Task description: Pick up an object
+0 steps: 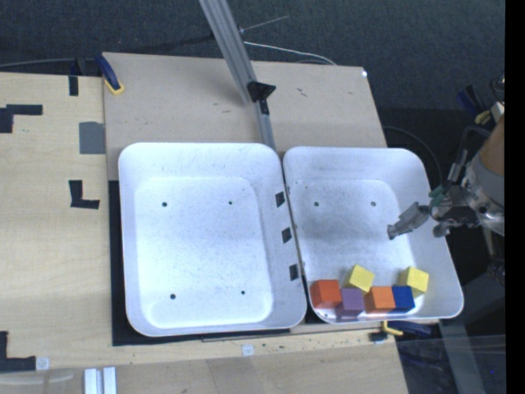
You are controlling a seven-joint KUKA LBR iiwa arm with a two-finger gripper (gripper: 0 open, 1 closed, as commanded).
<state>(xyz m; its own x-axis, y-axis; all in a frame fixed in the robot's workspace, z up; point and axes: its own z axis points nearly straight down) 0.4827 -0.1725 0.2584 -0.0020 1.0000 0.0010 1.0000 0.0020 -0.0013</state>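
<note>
- Camera view: the grey two-finger pincer [420, 220] hangs over the right edge of the right shallow white bin [344, 167]; whether it is open or closed cannot be told, and nothing shows between its tips.
- Small coloured cubes cluster at that bin's near edge: orange cube [326, 291], purple cube [352, 300], yellow cube [361, 278], blue cube [402, 298].
- The left shallow white bin [197, 158] sits beside it on the desk [320, 97].

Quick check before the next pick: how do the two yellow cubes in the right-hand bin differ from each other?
The left yellow cube sits nearer the bin's middle, behind the purple cube and orange cube; the right yellow cube sits by the right bin wall, behind the blue cube. The left one looks turned cornerwise and slightly larger in view. Both are plain yellow, at the bin's near end.
</note>
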